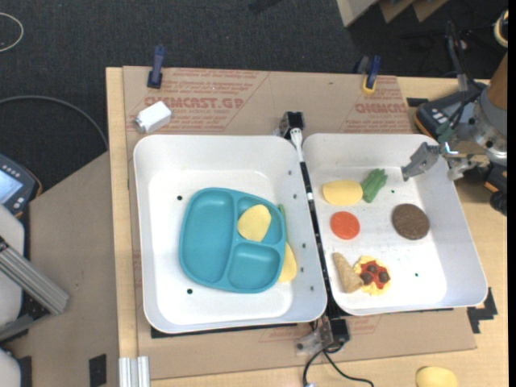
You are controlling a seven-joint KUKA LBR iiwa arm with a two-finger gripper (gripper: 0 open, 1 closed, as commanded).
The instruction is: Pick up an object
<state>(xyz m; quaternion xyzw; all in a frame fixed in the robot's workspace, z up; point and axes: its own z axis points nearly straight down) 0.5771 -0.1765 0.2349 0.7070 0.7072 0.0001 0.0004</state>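
Two shallow white bins are sitting side by side on the cardboard-covered counter (242, 95). The left bin (161, 160) is holding a teal divided plate (222, 244), with a yellow chip-shaped piece (255, 222) lying in its upper right compartment and another yellow piece (288, 264) peeking out from under the plate's right edge.

The right bin (451, 285) is carrying the loose toy foods. A yellow potato-shaped piece (342, 192) is lying near the bin's upper left, with a green vegetable piece (373, 185) touching its right side. Below them a red-orange round slice (345, 225) is resting, and a brown round patty (410, 222) is lying well to its right. Near the bin's front edge a tan bread-like wedge (347, 272) is lying just beside a yellow piece topped with red and dark bits (372, 274).

The hand (419, 164) is hanging over the upper right part of the right bin, above and to the right of the green piece and apart from it. Nothing is showing between its fingers, and whether they are spread or closed cannot be told from this view.

A small white block (153, 117) is lying on the cardboard above the left bin.
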